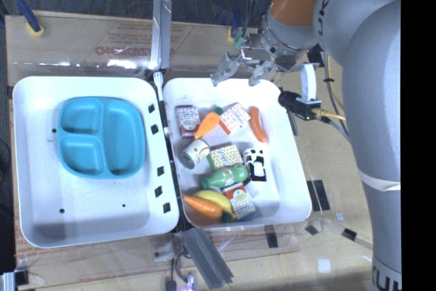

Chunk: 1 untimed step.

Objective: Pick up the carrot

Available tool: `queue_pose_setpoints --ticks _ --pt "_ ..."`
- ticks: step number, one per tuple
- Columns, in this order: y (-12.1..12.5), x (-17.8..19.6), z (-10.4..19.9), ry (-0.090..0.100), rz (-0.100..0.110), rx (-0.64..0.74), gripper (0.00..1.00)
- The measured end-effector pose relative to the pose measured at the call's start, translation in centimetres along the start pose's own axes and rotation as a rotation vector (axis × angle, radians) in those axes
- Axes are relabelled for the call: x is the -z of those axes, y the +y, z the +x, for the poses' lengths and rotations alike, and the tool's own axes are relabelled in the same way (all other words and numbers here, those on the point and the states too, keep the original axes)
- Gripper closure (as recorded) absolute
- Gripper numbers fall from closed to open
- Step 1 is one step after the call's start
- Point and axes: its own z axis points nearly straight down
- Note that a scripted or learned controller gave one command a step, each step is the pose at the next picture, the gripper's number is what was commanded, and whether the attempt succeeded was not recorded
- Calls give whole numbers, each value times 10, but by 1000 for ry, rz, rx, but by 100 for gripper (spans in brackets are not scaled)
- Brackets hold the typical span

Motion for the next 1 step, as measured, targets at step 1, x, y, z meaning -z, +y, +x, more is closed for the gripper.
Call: queue_pose_setpoints --ticks 1 --pt "10 -109 -6 -1 -1 101 0"
